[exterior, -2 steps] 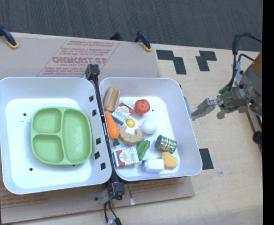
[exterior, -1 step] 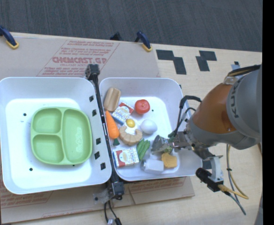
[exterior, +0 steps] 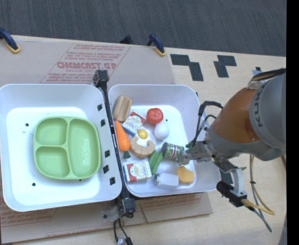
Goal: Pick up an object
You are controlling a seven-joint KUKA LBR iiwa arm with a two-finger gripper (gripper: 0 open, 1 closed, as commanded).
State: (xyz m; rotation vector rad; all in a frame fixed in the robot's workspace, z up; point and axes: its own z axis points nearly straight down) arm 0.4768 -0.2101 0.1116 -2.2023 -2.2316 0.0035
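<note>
So the arm [exterior: 251,121] comes in from the right, grey w/ the orange band, hanging over the right edge of the right bin [exterior: 190,93]. Left bin [exterior: 6,152] has a green divided plate [exterior: 67,148] sitting in the middle. Right bin is packed w/ toy food: bread roll [exterior: 121,107] top left, carrot [exterior: 122,136] along the left wall, tomato [exterior: 155,116] w/ a white egg [exterior: 161,131] just below it, a fried egg [exterior: 142,135], a small carton [exterior: 137,171] near the front, an orange chunk [exterior: 186,174] front right. Gripper [exterior: 184,153] is low in the bin right by a small can [exterior: 172,150] lying on its side, prob touching it, but can't tell if the fingers are open or clamped on it
</note>
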